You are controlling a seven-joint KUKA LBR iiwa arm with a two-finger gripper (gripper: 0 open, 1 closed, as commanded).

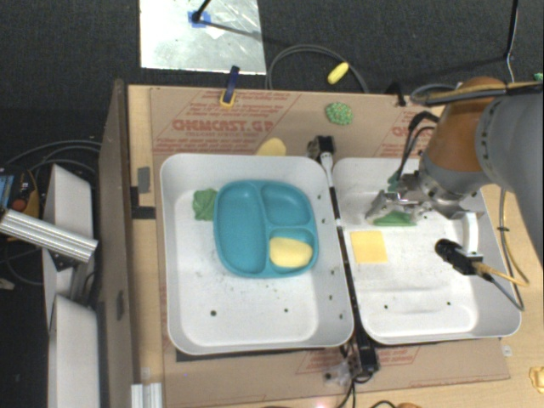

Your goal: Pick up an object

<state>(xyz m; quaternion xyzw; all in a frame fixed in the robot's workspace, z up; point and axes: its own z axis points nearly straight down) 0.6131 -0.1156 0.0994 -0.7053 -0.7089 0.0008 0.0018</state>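
At the far side of the right shallow white bin, the grey two-finger gripper sits low over a flat green piece. Whether it is clenched or released cannot be told.

Judgement: centre on the green piece and lift straight up. A flat yellow square lies just beside it, and the bin's left wall is near. A blue divided plastic plate in the other bin is well apart.
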